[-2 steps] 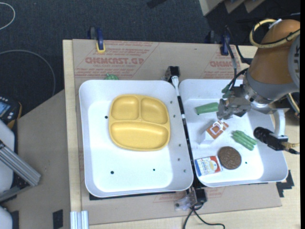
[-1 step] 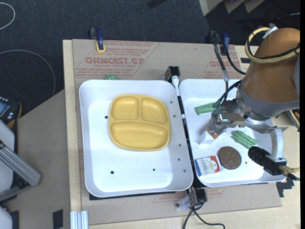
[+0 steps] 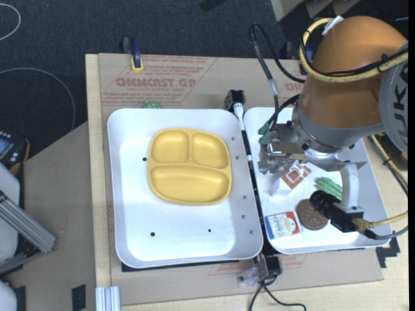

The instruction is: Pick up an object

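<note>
My gripper (image 3: 272, 155) hangs low over the left part of the right bin (image 3: 369, 173), under the orange band of the arm. Just to its right and below lies a small red and white item (image 3: 296, 175), partly covered by the wrist. A green item (image 3: 330, 186) lies further right. A brown round disc (image 3: 311, 217) and a white packet with blue and red print (image 3: 283, 224) sit near the bin's front edge. I see nothing held in the gripper.
The left bin (image 3: 130, 193) holds a yellow divided plate (image 3: 190, 166) in its upper middle. A black divider bar (image 3: 248, 167) runs between the two bins. Cables (image 3: 266, 57) trail across the bench behind the right bin.
</note>
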`<act>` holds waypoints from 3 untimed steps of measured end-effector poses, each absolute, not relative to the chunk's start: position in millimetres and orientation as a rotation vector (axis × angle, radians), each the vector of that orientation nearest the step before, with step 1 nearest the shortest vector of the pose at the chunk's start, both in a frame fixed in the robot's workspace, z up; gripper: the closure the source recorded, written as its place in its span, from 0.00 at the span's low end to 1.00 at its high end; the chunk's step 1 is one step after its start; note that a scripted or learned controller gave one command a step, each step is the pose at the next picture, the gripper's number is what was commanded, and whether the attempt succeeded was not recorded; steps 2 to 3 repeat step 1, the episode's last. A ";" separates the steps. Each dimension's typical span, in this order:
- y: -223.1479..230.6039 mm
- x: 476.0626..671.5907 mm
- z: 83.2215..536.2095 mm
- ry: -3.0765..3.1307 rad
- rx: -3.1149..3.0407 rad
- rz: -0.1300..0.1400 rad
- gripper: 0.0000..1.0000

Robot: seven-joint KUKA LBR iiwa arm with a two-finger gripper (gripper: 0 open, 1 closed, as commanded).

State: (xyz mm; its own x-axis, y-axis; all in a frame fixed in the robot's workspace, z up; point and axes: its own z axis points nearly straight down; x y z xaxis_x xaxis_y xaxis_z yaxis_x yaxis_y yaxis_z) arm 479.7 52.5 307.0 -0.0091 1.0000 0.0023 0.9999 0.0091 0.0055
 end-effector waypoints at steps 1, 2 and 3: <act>80.8 482.0 429.0 2.222 2.209 0.023 1.00; 80.8 482.0 429.0 2.222 2.209 0.023 1.00; 80.8 482.0 429.0 2.222 2.209 0.023 1.00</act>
